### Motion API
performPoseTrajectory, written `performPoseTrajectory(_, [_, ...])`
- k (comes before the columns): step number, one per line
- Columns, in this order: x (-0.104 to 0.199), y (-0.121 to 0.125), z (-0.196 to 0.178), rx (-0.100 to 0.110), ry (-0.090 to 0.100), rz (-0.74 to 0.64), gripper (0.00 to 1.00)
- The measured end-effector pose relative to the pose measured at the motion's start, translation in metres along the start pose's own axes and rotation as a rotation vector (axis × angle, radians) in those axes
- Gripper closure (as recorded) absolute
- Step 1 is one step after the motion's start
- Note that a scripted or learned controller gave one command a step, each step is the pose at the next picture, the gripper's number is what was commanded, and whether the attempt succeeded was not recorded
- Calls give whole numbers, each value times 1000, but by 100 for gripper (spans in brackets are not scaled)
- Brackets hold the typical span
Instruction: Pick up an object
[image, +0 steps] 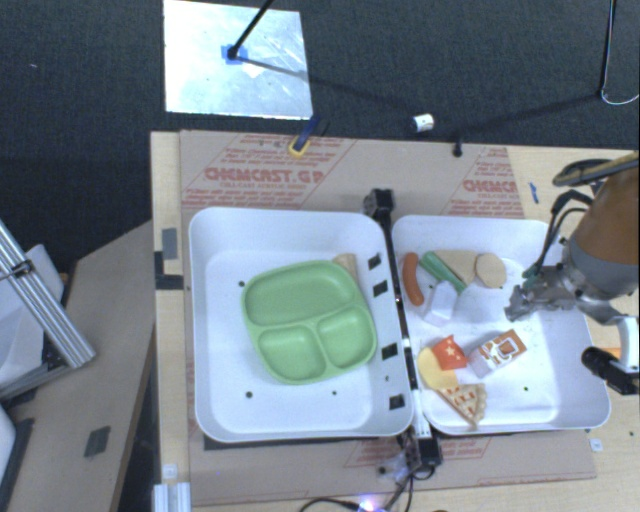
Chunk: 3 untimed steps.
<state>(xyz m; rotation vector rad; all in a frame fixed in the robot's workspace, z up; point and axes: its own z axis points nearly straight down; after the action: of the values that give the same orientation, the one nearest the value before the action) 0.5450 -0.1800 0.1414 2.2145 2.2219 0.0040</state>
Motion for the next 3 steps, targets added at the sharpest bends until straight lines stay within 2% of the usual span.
performPoseTrajectory(1, [4, -1, -63, -2, -1, -1, 100])
performPoseTrajectory(2, [4, 0, -84, 0, 0, -2, 100])
performPoseTrajectory(3, [64, -12, -79, 5, 4, -6, 100])
